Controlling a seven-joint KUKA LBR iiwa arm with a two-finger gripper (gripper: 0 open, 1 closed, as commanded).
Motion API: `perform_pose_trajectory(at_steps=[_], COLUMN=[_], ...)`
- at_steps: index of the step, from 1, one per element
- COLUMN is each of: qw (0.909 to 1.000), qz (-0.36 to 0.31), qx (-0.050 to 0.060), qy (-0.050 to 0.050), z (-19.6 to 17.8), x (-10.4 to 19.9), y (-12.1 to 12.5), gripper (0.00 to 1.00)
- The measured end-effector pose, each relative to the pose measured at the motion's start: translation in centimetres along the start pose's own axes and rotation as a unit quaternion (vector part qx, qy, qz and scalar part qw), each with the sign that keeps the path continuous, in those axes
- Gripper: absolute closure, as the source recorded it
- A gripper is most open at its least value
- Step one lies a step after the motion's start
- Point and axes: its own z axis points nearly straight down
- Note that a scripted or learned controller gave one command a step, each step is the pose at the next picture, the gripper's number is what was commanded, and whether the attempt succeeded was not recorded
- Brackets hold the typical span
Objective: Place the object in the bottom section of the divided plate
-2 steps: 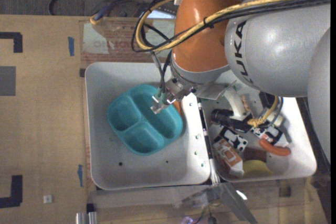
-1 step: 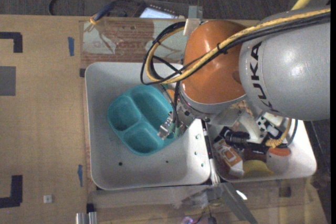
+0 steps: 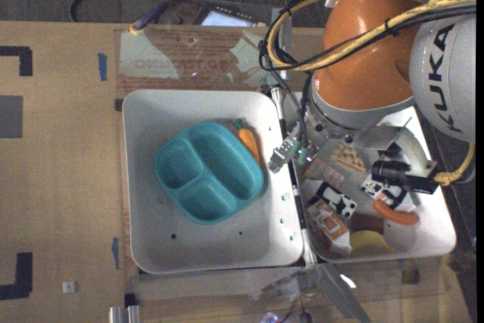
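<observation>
From above, my pincer (image 3: 287, 151) hangs over the wall between the 2 bins; I cannot tell its state, and I see nothing held in it. The carrot (image 3: 249, 144) lies against the upper right rim of the teal divided plate (image 3: 209, 172) in the left bin (image 3: 144, 238). All 3 sections look bare, so I judge the placing undone. The right bin (image 3: 446, 231) holds a sausage (image 3: 395, 215), banana (image 3: 370, 241), carton (image 3: 331, 227) and waffle (image 3: 348, 156). My own arm (image 3: 370, 49) shades that clutter.

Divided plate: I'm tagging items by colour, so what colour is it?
Teal all over; the plate shows best in the camera view, in the left bin.
</observation>
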Motion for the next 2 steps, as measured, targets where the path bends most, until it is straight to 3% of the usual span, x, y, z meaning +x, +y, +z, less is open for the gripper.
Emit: perform_pose_trajectory(at_steps=[1,2], qw=[0.9995,1.0000], qz=[-0.032,-0.008], qx=[0.001,0.002], qy=[0.001,0.002], z=[4.3,5.5], x=[2.1,4.0], y=[-1.5,0.1], gripper=[1.00,1.00])
